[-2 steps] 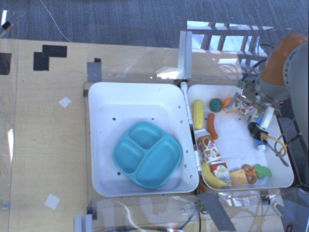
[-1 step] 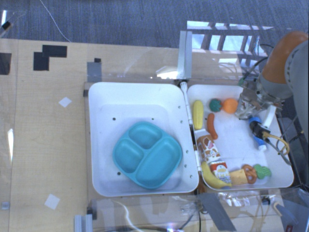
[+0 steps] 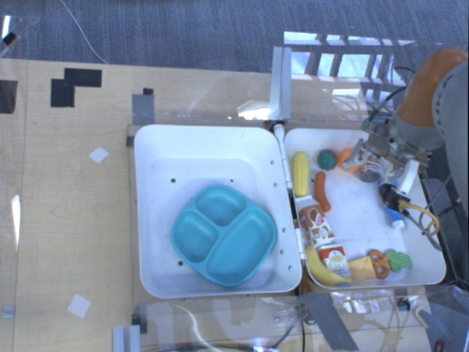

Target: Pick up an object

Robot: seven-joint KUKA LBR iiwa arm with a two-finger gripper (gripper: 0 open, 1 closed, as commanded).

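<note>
In the right bin [image 3: 366,218] lie toy foods: a yellow corn cob [image 3: 300,172], a green round piece [image 3: 327,158], an orange carrot-like piece [image 3: 345,155], a red sausage [image 3: 321,191], a brown and white carton [image 3: 320,229], a banana [image 3: 322,267], a brown pretzel-like piece [image 3: 375,264] and a green piece [image 3: 398,259]. My gripper [image 3: 368,164] is low at the bin's far right corner, just right of the orange piece. Its body hides what lies under it.
The left bin [image 3: 157,196] holds a blue sectioned plate [image 3: 223,233]. A divider wall [image 3: 287,196] runs between the two bins. A metal frame [image 3: 337,57] stands behind the right bin, and cables [image 3: 410,207] hang along its right side.
</note>
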